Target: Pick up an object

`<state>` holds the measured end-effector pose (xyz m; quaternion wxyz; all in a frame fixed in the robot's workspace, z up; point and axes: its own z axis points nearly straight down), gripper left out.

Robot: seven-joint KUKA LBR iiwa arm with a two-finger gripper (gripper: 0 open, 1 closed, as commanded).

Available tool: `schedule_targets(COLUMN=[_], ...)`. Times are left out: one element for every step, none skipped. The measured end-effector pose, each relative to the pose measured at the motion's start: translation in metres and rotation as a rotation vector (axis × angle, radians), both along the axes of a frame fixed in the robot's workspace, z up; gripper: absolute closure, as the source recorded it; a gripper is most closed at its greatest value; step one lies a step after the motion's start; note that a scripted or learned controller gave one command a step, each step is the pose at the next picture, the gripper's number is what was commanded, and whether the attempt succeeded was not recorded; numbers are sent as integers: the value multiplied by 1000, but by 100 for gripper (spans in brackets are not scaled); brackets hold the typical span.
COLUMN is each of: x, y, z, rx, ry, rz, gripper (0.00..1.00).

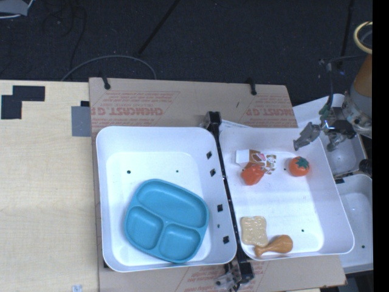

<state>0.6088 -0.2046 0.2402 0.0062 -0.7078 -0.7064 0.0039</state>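
My gripper (pixel 320 137) hangs over the right bin's far right rim, its two fingers spread apart with nothing between them. Below and left of it in the right bin (pixel 340 224) lie an orange tomato-like toy (pixel 298 166), a red toy (pixel 252 174) and a small white, red-printed packet (pixel 258 159). Near the front of that bin rest a toast slice (pixel 253 228) and a tan drumstick (pixel 275 245).
The left bin (pixel 121 145) holds a blue divided plate (pixel 165 219). A black divider (pixel 220 181) runs between the bins. Cardboard (pixel 182 105) lies under both. A white fixture (pixel 358 205) stands off the right bin's right side.
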Motion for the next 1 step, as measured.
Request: schedule_targets(x=[2], y=[0], z=[8], rx=[-2], ry=[-12], rz=[2], gripper=[0])
